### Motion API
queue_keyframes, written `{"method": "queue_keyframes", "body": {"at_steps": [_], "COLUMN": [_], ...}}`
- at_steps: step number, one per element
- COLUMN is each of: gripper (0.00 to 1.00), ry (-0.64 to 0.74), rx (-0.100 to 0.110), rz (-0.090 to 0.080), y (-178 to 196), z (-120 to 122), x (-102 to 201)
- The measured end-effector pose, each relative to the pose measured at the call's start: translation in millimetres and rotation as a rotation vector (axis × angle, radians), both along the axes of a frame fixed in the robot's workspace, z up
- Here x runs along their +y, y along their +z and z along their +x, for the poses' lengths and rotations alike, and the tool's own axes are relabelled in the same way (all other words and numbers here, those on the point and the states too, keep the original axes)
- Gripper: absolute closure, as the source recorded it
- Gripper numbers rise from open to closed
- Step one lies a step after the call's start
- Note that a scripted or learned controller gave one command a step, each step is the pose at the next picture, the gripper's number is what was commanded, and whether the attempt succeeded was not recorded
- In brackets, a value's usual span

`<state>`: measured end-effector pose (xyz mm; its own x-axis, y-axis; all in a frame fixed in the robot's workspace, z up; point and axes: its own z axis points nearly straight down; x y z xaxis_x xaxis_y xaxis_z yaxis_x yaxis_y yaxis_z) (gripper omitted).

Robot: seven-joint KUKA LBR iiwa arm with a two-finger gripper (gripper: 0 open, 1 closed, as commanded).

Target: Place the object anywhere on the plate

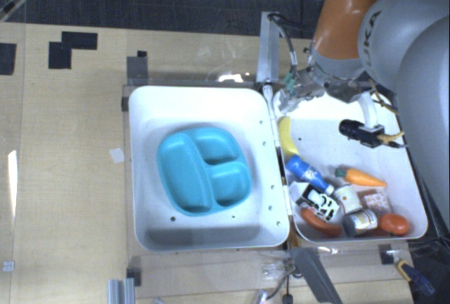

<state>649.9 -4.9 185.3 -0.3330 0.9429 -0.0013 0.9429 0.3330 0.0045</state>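
Bulky grey arm (411,49) with rounded casing and an orange band (344,21) above the wrist; beside the band, pale metallic wrist hardware trailing thin dark cables, perhaps gripper (292,93) wiring.

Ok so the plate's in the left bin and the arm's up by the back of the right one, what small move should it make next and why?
Probably lower the gripper toward the yellow banana just in front of it. The gripper sits at the right bin's back-left corner with nothing visible between its fingers, the blue divided plate bears nothing, and the banana lies nearest, along the left wall.
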Motion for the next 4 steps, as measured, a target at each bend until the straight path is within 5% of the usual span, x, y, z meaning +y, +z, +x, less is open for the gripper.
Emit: {"method": "queue_keyframes", "body": {"at_steps": [1,2,3,4], "gripper": [1.0,1.0,1.0,1.0], "ry": [0.407,0.857,0.856,0.736], "rx": [-0.002,-0.005,-0.006,-0.005], "rz": [-0.002,-0.005,-0.004,-0.003], "y": [22,47,49,91], "z": [-34,-39,-35,-73], "x": [7,27,86,116]}}
